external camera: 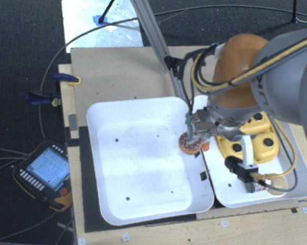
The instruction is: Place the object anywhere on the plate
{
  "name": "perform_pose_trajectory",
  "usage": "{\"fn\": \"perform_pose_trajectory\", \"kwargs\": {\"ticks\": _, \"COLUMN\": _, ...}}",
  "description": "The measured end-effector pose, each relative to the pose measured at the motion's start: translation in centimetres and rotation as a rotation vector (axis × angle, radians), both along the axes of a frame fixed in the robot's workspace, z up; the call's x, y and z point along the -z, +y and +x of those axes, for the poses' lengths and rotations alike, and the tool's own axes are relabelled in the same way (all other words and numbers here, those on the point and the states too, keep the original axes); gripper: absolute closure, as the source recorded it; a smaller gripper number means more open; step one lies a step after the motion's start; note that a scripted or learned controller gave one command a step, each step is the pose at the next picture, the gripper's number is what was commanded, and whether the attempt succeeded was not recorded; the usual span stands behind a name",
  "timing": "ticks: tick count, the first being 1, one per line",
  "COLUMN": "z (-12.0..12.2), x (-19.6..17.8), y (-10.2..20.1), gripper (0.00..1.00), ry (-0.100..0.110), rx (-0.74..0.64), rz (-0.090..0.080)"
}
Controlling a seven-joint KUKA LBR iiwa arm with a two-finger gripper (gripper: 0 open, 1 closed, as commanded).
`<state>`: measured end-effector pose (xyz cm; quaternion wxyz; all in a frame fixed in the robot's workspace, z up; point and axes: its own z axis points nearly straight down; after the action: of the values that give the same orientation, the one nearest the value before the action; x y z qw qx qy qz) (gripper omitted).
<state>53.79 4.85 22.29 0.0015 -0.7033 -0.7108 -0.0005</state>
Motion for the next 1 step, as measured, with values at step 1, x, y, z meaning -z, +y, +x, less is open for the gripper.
{"fn": "perform_pose_trajectory", "kwargs": {"ticks": 1, "z": -1.05, "x": -1.04, "y": 4.94, "gripper": 1.00, "ry": -0.003, "rx": -0.001, "rz": 0.000}}
